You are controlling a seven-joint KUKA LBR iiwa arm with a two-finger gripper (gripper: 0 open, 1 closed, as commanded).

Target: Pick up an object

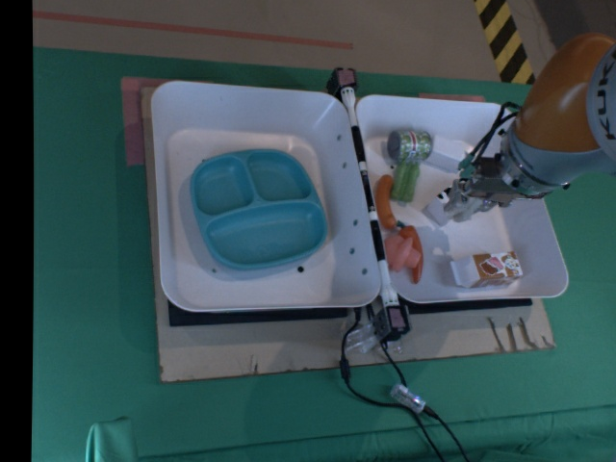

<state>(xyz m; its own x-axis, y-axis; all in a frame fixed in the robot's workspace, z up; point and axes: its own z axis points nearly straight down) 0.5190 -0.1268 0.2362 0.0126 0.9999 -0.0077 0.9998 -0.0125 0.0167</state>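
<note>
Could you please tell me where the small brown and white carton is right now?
The small brown and white carton lies in the right white bin, near its front right corner, in front of the gripper.

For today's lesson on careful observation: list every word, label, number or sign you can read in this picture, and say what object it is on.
"KU": dark letters on the arm's grey casing, cut off at the picture's edge.
Can label: printed, too blurred to read.
Small carton: printed, too small to read.
Yellow-and-black hazard stripes on the floor: a warning marking, no words.
Nothing else legible.
</note>
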